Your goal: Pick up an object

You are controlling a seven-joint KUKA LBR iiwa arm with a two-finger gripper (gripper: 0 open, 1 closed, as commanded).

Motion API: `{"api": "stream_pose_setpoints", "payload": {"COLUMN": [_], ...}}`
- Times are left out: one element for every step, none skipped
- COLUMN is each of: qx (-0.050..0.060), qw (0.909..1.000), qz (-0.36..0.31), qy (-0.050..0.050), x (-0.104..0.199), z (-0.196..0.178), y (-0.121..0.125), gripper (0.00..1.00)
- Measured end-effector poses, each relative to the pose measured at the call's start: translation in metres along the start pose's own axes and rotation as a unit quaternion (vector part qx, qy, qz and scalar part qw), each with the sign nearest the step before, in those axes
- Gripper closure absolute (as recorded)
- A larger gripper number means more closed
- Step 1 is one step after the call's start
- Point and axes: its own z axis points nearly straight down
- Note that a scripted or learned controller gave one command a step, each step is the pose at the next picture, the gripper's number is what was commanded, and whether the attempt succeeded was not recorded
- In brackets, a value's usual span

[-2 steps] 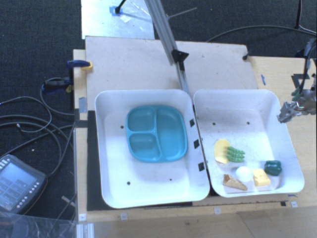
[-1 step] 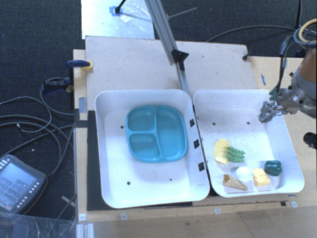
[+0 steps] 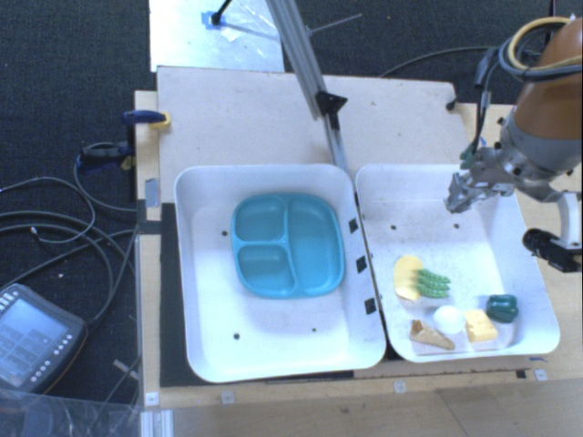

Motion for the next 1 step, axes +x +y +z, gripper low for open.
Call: {"api": "stream_pose_setpoints", "payload": {"qx": [0.000], "qw": [1.0000], "qz": [0.000], "qy": [0.000], "x": [0.0511], "z": [-0.0039], "y": [0.0106], "gripper": [1.00]}}
